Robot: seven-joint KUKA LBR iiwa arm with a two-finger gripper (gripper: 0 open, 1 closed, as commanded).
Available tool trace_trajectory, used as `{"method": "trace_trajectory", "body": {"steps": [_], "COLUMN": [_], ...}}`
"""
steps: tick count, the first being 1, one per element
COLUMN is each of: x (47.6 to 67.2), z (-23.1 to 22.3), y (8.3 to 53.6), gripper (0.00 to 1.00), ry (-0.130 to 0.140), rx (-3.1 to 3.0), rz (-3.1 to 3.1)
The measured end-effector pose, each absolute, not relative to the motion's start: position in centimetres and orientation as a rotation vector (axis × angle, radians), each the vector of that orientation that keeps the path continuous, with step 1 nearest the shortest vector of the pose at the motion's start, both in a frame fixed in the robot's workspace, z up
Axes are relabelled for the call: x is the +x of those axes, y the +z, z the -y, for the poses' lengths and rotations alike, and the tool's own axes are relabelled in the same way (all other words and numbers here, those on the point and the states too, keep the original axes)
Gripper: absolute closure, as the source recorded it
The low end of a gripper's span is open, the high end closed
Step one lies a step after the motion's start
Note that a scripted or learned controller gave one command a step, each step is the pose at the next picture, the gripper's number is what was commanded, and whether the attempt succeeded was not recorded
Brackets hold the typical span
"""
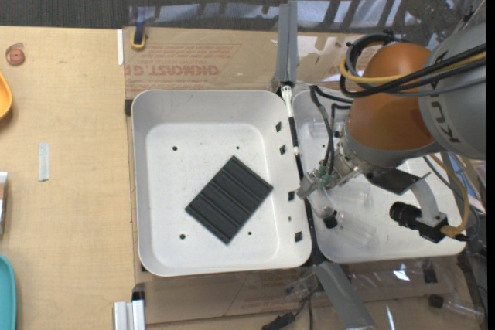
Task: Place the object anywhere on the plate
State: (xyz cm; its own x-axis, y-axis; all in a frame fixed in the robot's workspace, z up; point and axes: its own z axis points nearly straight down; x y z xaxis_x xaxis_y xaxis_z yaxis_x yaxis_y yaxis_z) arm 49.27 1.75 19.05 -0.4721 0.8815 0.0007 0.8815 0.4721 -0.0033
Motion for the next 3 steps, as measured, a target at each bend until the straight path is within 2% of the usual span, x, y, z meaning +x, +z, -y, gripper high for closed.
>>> {"method": "trace_trajectory", "body": {"steps": [1,2,3], "x": [49.3,53.7,59.6], "z": [-1.7,-4.2,-12.6], "y": [19.1,22.5,33.2], "gripper": [0.00,0.00,0.00], "ry": [0.004,0.004,0.003], "rx": [-1.614,-1.781,-1.310], "rz": [2.693,2.588,2.857]}}
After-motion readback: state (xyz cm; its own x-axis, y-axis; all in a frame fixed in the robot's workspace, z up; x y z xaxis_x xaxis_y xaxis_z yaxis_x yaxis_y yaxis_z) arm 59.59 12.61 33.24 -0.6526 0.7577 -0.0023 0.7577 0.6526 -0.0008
